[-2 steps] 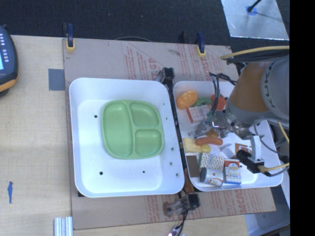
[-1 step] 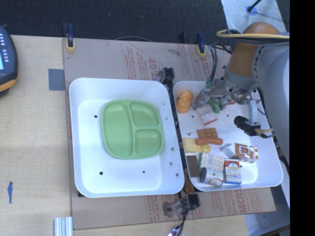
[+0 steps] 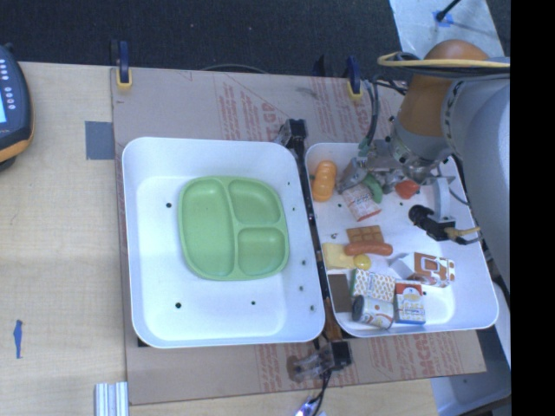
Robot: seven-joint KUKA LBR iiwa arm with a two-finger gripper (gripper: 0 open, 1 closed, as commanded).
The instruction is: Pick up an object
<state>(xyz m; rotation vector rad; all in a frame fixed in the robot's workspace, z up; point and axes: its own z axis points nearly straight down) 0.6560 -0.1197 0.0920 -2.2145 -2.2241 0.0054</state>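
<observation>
In the right white plastic bin [image 3: 473,315], toward the right side of the frame, many small toy food items lie scattered. Near its upper left corner rests an orange oval toy bread roll [image 3: 323,180], and just right of it lies a small white and red packet [image 3: 358,202]. Below them, in the middle of the bin, there is a brown chocolate bar with squares [image 3: 364,233], and a red-orange toy sausage [image 3: 368,249] touches its lower edge. Along the lower part of the bin stand several small printed cartons [image 3: 392,298]. The grey two-finger gripper [image 3: 371,168] is low over the upper part of this bin, near a green item [image 3: 374,187] and a small red item [image 3: 407,189]; I cannot tell how its fingers stand. The grey arm with orange band [image 3: 438,85] comes from the upper right. The left white bin [image 3: 152,306] contains a light green plastic tray with 3 compartments [image 3: 232,228].
</observation>
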